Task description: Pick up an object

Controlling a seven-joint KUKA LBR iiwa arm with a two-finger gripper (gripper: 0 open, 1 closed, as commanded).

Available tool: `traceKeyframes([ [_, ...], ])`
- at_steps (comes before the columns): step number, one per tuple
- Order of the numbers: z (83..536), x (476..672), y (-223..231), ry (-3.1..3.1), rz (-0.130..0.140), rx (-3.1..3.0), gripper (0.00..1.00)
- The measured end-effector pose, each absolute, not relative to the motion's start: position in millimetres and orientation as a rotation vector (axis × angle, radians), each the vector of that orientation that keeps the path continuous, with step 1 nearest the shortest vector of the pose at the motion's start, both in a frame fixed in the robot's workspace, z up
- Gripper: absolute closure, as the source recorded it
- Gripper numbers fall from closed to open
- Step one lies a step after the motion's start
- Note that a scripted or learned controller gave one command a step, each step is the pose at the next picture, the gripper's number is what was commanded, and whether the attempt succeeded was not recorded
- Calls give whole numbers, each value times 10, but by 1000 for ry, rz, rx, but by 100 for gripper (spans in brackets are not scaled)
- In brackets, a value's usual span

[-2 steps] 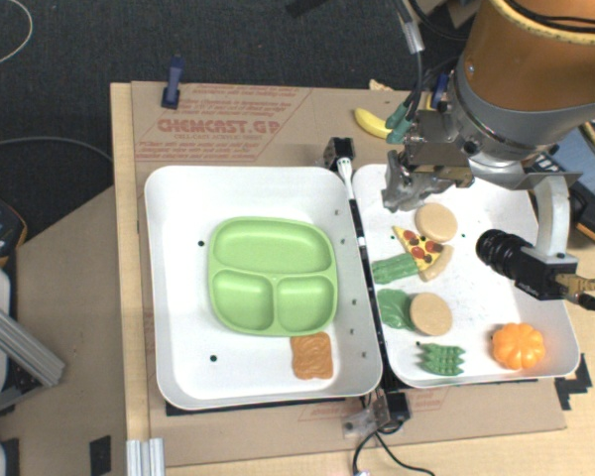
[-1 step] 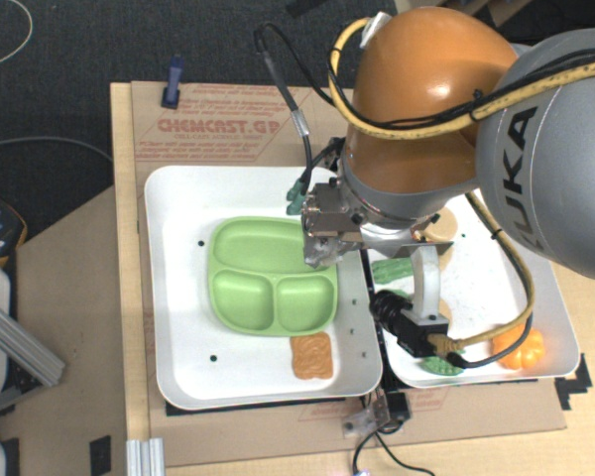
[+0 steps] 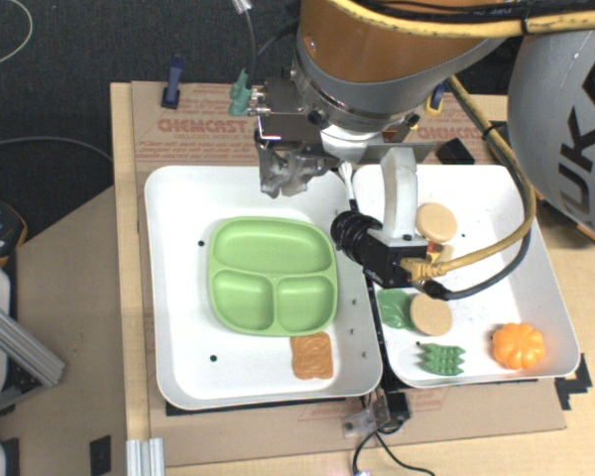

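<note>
My gripper (image 3: 286,178) hangs from the big grey and orange arm over the back edge of the left bin (image 3: 169,266), just behind a green divided plate (image 3: 273,276). Nothing shows between its metal fingers. A brown waffle-like piece (image 3: 312,355) lies in front of the plate. The right bin (image 3: 550,296) holds two tan discs (image 3: 436,221) (image 3: 431,315), a green leaf piece (image 3: 395,310), a green pod cluster (image 3: 441,358) and a small orange pumpkin (image 3: 518,345).
A black cylinder with a brass fitting and yellow hose (image 3: 377,251) hangs over the wall between the bins, hiding part of the right bin. Both bins rest on a cardboard sheet (image 3: 139,167). The arm's body covers the bench's back right.
</note>
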State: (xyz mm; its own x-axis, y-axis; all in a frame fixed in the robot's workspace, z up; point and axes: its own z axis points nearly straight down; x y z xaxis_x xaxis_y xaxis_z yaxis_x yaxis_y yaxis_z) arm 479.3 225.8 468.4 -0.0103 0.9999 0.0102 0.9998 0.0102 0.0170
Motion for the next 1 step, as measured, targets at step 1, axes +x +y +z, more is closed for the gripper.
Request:
traceKeyframes([
  [1, 4844, 4801, 1321, 2208, 7, 2228, 100],
])
